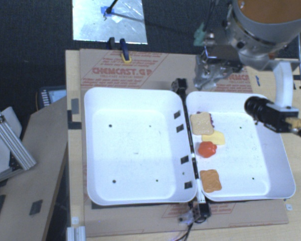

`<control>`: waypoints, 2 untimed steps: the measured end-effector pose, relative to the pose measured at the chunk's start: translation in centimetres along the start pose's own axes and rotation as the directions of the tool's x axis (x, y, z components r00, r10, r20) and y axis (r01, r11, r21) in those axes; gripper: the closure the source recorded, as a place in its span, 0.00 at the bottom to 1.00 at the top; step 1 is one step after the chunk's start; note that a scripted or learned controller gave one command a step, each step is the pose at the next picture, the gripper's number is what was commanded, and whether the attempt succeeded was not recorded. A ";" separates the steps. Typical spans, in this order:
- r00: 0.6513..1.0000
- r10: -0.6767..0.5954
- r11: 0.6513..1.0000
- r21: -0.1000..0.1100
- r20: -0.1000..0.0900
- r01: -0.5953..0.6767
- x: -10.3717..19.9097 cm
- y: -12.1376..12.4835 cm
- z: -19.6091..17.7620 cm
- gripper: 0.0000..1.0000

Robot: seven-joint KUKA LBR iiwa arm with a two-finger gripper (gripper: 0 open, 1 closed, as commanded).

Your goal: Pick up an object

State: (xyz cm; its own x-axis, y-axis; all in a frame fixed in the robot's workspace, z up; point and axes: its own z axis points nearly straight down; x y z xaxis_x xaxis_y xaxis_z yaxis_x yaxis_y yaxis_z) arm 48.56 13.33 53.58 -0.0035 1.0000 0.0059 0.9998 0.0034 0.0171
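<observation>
Several small items lie along the left side of the right bin. A tan bread slice is farthest back, with a bit of purple showing at its right edge. Below it are a pale yellow piece, a red round piece touching it, and an orange-brown toast piece near the front. My gripper hangs over the bench just behind the right bin's back edge, apart from all the items. Nothing shows in it.
The left bin stands beside the right one, with black clips along the shared rim. A black cylindrical device juts over the right bin's right side. A silver sheet and a yellow-blue clamp lie at the back.
</observation>
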 end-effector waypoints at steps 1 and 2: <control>1.000 -0.007 1.000 0.022 0.006 0.007 7.3 0.7 7.5 1.00; 1.000 0.006 1.000 0.014 0.006 -0.006 1.9 0.0 6.3 1.00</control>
State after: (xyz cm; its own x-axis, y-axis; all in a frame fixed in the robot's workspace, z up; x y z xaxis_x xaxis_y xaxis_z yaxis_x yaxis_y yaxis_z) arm 48.68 15.31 47.27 0.0025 1.0000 0.0000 1.0000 -0.0025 0.0028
